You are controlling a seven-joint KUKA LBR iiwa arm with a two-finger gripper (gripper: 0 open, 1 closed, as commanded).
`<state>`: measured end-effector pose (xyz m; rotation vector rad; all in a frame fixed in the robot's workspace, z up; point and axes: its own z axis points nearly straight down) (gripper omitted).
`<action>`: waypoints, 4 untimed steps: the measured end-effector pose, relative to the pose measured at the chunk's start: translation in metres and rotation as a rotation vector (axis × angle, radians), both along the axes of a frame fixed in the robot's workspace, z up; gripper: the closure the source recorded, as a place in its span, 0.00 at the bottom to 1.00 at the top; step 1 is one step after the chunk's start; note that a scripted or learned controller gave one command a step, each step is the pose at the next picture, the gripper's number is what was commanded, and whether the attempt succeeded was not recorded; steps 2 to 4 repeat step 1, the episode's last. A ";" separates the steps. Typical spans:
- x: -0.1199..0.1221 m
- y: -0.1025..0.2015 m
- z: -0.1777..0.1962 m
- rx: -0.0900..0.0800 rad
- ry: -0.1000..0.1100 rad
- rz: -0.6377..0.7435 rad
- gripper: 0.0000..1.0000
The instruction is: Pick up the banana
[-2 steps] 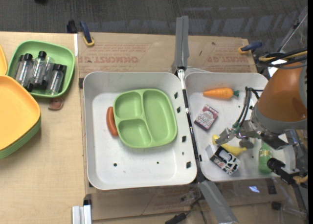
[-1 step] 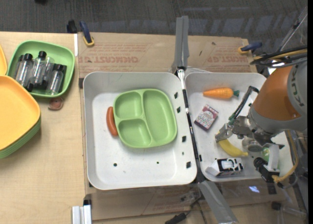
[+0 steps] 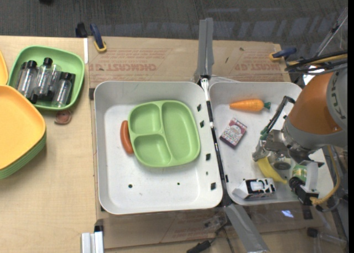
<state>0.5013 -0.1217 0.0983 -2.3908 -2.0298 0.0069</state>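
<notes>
Cardboard covers the bench under two white bins, with wood to the left. Low in the right bin [image 3: 221, 89], at the frame's lower right, the gripper [image 3: 271, 155] sits over the banana [image 3: 271, 170]; whether it grips is hidden from view. Below lies a black-and-white item [image 3: 259, 187], upward a purple box [image 3: 233, 132] and a carrot [image 3: 248, 105]. Across in the left bin [image 3: 105, 136] rest a green divided plate [image 3: 165, 132] and a sausage [image 3: 126, 136] just beside it.
</notes>
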 end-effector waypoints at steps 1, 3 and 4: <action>0.016 0.023 0.075 -0.001 -0.006 0.309 1.00; 0.016 0.023 0.075 -0.001 -0.006 0.309 1.00; 0.016 0.023 0.075 -0.001 -0.006 0.309 1.00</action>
